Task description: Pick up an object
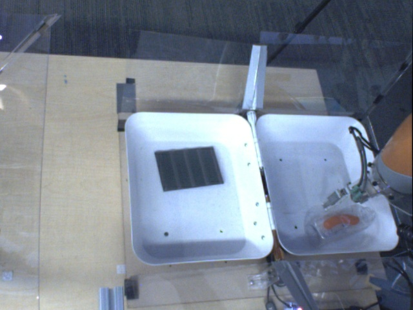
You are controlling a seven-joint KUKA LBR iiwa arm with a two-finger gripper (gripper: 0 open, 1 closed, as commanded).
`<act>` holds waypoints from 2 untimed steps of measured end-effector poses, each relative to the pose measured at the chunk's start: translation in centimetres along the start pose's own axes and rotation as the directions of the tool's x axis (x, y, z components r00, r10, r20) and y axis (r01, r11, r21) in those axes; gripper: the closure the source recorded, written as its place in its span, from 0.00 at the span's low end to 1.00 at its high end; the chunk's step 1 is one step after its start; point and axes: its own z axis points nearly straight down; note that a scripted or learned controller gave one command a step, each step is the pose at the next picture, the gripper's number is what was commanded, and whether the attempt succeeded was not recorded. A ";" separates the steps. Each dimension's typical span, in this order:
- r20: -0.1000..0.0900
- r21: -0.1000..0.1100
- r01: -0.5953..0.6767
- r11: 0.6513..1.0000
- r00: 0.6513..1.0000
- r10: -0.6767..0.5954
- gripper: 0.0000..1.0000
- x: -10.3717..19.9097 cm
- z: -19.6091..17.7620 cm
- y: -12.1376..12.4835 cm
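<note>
Nearest you, at the lower edge of the view, sits a tangle of cables and clear fittings (284, 286), just below the seam where the two bins meet. Take the right bin (290, 141) as your landmark.

The one thing worth picking lies in that bin's near right corner: a clear packet (341, 221) with an orange piece (340, 222) inside it. It looks like thin, glossy film or a soft blister around a small solid core, so judge it light, slippery and easily crumpled. The film will likely slide or buckle if you pinch a loose edge. Aim instead across the orange piece, where there is something firm to close on, and come down squarely so the packet is not pushed against the bin's wall.

The gripper (352, 194) hangs just above the packet, toward the bin's right wall, with the arm (395, 157) reaching over that wall. You cannot tell from here whether its jaws are apart or together; the tip is small and blurred against the film, and nothing shows plainly between the fingers. Treat the packet as not yet held.

To the left of the right bin, the left bin (142, 192) holds a dark ribbed pad (189, 168), flat on the floor and well apart from the gripper. It looks stiff and low, hard to get fingers under.
</note>
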 end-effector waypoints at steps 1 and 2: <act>-0.006 0.012 0.129 0.992 0.992 -0.128 0.00 2.7 2.3 0.3; -0.010 0.007 0.097 0.995 0.995 -0.097 0.00 6.3 2.5 7.4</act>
